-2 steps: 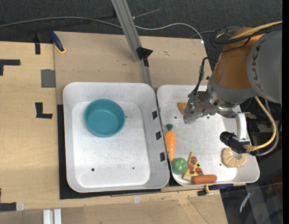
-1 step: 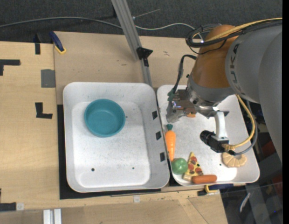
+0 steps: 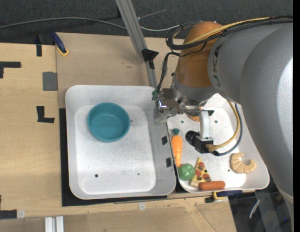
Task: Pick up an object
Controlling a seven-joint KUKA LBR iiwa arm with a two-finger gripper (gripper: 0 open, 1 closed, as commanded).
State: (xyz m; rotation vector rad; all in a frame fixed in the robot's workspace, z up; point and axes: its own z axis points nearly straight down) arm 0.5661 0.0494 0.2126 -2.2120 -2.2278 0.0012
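Camera view: carrot [image 3: 176, 149] lies close beside tool [image 3: 172, 121].

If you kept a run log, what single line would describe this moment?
gripper: over right bin, near carrot | left bin: teal bowl | pick: not yet done

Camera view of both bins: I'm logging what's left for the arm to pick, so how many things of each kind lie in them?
teal bowl: 1
carrot: 1
green round fruit: 1
pizza slice: 1
sausage: 1
croissant: 1
Total: 6 in plain sight
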